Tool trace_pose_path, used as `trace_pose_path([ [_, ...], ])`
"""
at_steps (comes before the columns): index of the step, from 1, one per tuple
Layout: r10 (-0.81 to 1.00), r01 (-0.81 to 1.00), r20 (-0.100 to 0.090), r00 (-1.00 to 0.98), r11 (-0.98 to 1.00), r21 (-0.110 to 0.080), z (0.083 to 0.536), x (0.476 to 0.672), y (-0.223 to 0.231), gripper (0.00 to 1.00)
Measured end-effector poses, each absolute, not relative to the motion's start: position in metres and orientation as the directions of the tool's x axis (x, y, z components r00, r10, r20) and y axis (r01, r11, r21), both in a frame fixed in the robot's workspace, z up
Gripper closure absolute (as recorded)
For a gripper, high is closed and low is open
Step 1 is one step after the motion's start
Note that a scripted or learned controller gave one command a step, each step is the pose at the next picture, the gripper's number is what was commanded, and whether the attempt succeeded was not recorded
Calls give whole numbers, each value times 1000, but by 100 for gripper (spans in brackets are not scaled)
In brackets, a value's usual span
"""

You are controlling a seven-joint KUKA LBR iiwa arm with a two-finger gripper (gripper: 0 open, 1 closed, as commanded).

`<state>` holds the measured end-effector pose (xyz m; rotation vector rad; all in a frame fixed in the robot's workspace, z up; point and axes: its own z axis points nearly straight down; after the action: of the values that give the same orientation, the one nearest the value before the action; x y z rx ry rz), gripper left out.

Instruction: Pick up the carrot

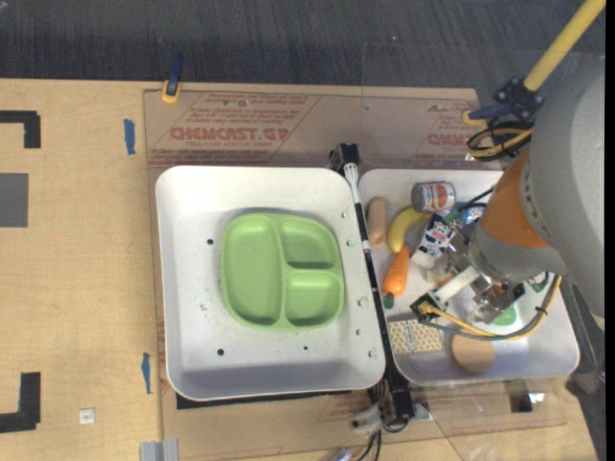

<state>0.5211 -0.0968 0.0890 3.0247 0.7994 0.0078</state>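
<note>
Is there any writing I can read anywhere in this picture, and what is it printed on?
"CHEMCAST GP", in faded red on the brown protective sheet behind the bins; the smaller lines around it are too blurred to read.
The same red print at the sheet's right end is cut off, unreadable.
The can's label: too small to read.

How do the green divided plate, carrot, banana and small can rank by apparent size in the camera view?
1. green divided plate, by far the largest.
2. carrot and banana: too alike to rank, and the banana is partly covered.
3. small can, the smallest.
</note>
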Motion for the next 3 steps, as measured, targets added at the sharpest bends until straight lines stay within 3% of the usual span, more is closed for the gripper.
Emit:
trace_pose_path([
  [1, 311, 311, 0, 951, -951, -5, 186, 552, -7, 0],
  [3, 206, 206, -8, 979, -979, -8, 184, 489, 18, 0],
])
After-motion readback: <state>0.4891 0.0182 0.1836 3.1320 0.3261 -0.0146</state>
